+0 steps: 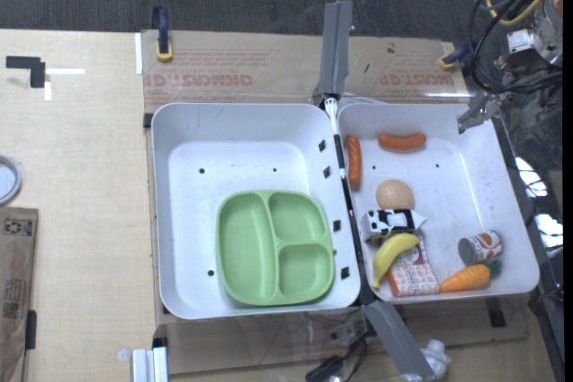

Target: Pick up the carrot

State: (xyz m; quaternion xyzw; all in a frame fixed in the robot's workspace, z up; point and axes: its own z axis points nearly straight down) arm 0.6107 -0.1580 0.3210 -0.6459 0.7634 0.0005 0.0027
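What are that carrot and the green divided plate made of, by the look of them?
The carrot looks like toy plastic: even orange, smooth, with a moulded green top. The green plate also seems plastic: uniform matte colour, rounded moulded compartments. Neither can be confirmed from this view.

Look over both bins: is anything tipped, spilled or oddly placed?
The small can in the right bin lies on its side by the carrot. The toys there lie loosely scattered. The green divided tray sits flat in the left bin.
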